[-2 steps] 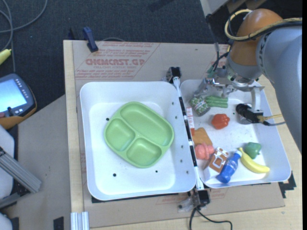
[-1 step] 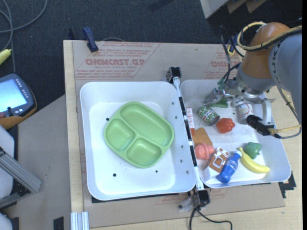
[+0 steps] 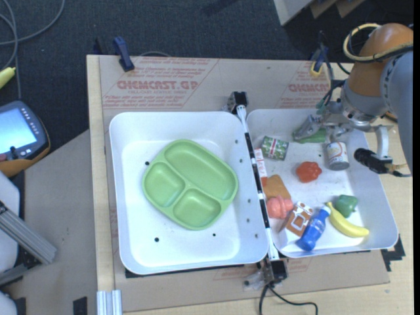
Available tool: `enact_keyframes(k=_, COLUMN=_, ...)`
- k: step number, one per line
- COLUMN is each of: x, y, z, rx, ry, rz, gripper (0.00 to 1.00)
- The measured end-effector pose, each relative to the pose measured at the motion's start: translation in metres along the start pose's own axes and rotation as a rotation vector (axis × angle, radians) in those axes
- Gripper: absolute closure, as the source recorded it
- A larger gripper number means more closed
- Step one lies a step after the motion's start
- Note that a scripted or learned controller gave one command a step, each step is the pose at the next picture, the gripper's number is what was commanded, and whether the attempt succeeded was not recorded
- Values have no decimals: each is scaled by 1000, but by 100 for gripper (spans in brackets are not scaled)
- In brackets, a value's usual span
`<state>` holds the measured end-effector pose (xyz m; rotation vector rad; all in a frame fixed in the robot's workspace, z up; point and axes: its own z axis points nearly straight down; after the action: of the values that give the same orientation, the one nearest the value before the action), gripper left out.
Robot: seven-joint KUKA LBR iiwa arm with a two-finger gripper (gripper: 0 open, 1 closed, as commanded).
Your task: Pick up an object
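Gripper (image 3: 314, 128) fingers, state unclear, hang near the cylindrical metal can (image 3: 336, 155).

Assorted small objects (image 3: 308, 171) in right bin (image 3: 387, 209)

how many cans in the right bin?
2. A green-labelled can lying on its side near the far-left corner of the right white bin, and a silver metal can at the far side beside the gripper. Others may be hidden under the arm.

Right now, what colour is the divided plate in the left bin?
Light green, seen clearly in the camera view: the divided plastic plate lies in the shallow white left bin.
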<state>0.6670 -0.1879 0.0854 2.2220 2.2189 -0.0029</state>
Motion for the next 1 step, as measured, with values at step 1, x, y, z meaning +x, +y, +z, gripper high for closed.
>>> enact_keyframes(k=1, x=44, y=-50, z=1, rx=5, ry=5, rz=-2, gripper=0)
